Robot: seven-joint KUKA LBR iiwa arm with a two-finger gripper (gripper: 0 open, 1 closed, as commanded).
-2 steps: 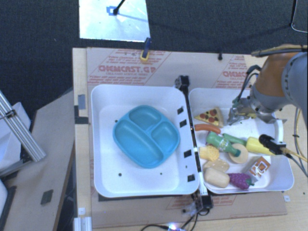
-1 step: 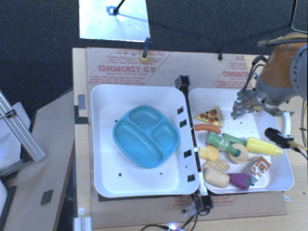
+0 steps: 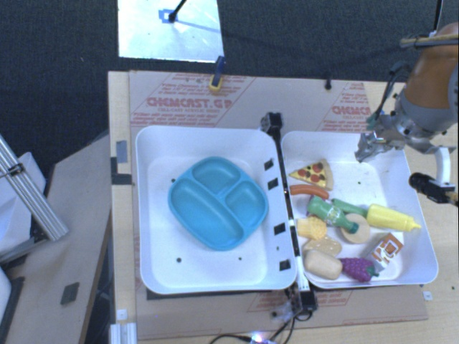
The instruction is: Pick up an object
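Overhead, the metal claw (image 3: 367, 147), grip state unclear, hovers near a triangular pizza slice (image 3: 313, 171).

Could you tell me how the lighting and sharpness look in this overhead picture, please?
Camera view: light is even and soft, with faint shadows under the blue plate and the toys; the pale panel at the top is washed out by glare; the arm's orange band and claw look slightly blurred, while the pizza slice stays fairly crisp.
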